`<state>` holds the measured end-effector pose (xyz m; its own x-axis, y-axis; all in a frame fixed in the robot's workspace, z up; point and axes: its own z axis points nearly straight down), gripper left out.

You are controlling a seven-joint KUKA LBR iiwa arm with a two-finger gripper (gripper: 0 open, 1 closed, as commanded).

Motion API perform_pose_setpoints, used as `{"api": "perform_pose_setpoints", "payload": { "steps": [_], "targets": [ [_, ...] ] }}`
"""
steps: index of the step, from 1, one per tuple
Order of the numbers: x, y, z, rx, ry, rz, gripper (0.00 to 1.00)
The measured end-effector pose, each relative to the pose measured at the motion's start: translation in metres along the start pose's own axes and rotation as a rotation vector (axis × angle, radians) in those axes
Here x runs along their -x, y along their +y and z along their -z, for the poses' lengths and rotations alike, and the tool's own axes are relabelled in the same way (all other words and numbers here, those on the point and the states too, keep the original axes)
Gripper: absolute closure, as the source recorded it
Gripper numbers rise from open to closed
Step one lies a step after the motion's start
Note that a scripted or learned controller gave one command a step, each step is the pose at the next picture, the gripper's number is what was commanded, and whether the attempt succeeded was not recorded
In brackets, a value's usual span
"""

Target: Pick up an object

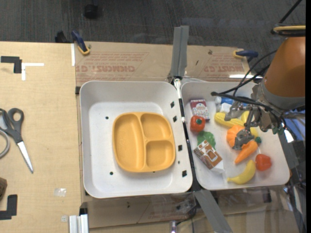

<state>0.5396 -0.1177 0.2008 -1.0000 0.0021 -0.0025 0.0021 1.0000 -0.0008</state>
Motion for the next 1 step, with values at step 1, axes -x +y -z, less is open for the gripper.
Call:
{"api": "perform_pose_setpoints", "payload": {
  "steps": [1],
  "targets": [
    [0.0144, 0.001, -0.1084, 0.0, -0.001, -0.112, 0.0]
  ]
}}
